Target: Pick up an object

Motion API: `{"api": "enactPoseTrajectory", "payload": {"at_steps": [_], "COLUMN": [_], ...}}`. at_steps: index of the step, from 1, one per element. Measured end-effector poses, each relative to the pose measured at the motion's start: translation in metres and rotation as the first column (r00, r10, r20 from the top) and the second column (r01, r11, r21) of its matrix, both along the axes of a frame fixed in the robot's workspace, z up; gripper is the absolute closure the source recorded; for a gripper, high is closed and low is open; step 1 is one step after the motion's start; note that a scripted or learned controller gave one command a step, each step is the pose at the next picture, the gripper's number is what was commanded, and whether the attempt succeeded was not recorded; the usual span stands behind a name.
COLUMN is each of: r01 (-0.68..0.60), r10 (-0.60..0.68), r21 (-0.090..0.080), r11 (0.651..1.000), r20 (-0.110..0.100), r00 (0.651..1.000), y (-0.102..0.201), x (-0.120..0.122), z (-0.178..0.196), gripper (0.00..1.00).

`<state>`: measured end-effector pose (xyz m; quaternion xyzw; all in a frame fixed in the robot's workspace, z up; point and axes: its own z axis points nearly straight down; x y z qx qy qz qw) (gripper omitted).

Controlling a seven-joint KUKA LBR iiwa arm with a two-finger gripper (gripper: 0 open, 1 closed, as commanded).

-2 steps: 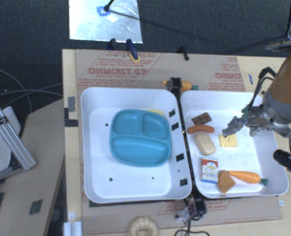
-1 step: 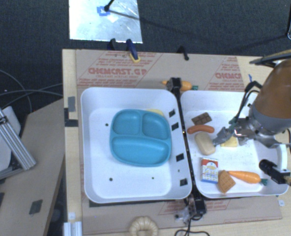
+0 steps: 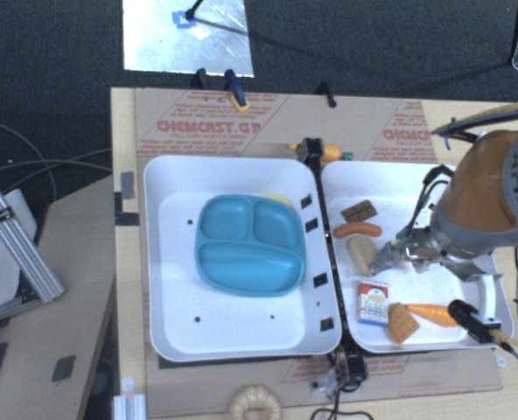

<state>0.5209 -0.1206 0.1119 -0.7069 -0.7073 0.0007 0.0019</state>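
My gripper (image 3: 388, 257) hangs low over the middle of the right bin (image 3: 478, 280), reaching in from the right. Its tip sits right beside a beige bread-like piece (image 3: 360, 255), and I cannot tell whether they touch. A sausage (image 3: 357, 231) lies just above that piece, with a brown chocolate bar (image 3: 359, 210) beyond it. Along the bin's front lie a red and white box (image 3: 373, 303), a waffle-like cracker (image 3: 402, 323) and a carrot (image 3: 430, 313). Nothing shows between the gripper's tips.
The left bin (image 3: 176, 322) holds a blue divided plate (image 3: 250, 243), with a yellow thing (image 3: 279, 199) peeking from behind its far edge. The arm's bulky wrist (image 3: 495, 191) covers the right bin's far right side. A black divider (image 3: 325, 252) runs between the bins.
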Motion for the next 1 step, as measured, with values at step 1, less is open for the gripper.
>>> {"api": "enactPoseTrajectory", "payload": {"at_steps": [1], "r01": [0.000], "r10": [0.000], "r21": [-0.001], "r11": [1.000], "r20": [0.003], "r00": [1.000], "y": [0.0004], "x": [0.0003], "z": [-0.0287], "gripper": [0.00]}}
